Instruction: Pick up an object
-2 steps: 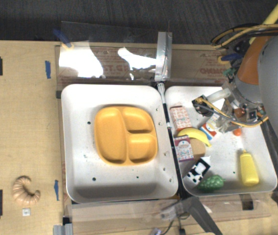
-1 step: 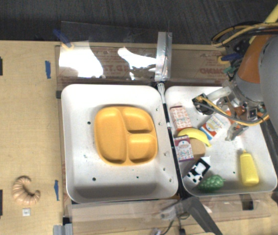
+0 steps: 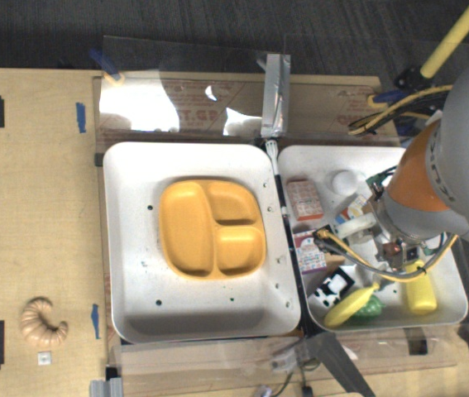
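Two shallow white plastic bins side by side at mid-frame. In the left bin (image 3: 126, 222), a yellow three-compartment plastic plate (image 3: 212, 226), lying flat near the middle.

In the right bin (image 3: 453, 300), a jumble of small things: a pale carton with red print (image 3: 304, 198) at the upper left corner, a second small printed packet (image 3: 310, 255) just below it, a white rounded lump (image 3: 343, 180) toward the top, a black-and-white patterned block (image 3: 333, 285) lower down, a yellow banana-shaped toy (image 3: 350, 304) resting against a green rounded object (image 3: 370, 308) at the bottom edge, and a yellow rectangular block (image 3: 421, 294) to their right.

Reaching in from the right of the frame, the grey arm with its orange band (image 3: 412, 184), bent down over the right bin. At its tip, the two-finger gripper (image 3: 395, 253), low among yellow cables, just above the yellow rectangular block and right of the patterned block. Fingers hidden by wrist and cabling; whether apart or together, cannot tell. Possibly touching the clutter beneath, but too obscured to be sure.

At lower left of the frame, on the tan board outside the bins, a curled pinkish-tan ridged toy (image 3: 44, 321), well apart from everything else.
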`<state>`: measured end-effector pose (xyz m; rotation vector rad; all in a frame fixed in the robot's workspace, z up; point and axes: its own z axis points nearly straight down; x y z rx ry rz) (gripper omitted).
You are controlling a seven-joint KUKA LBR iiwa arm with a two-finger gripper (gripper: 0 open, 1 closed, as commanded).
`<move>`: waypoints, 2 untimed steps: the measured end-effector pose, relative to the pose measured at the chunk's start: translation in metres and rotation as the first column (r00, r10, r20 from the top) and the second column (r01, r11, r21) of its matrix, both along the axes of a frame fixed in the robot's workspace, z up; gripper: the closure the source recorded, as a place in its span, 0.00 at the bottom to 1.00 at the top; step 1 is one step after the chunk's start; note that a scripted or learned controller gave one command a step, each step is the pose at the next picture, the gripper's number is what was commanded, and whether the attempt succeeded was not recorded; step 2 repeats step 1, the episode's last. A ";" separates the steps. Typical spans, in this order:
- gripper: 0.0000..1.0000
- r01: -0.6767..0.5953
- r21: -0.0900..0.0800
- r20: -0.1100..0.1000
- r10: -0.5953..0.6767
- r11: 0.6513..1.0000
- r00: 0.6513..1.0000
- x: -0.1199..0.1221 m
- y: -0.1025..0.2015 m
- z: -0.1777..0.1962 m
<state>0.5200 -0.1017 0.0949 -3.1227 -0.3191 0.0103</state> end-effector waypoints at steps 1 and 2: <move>0.00 -0.162 0.000 0.009 0.162 0.987 0.987 -0.018 0.068 0.090; 0.00 -0.162 0.000 0.009 0.162 0.987 0.987 -0.018 0.068 0.090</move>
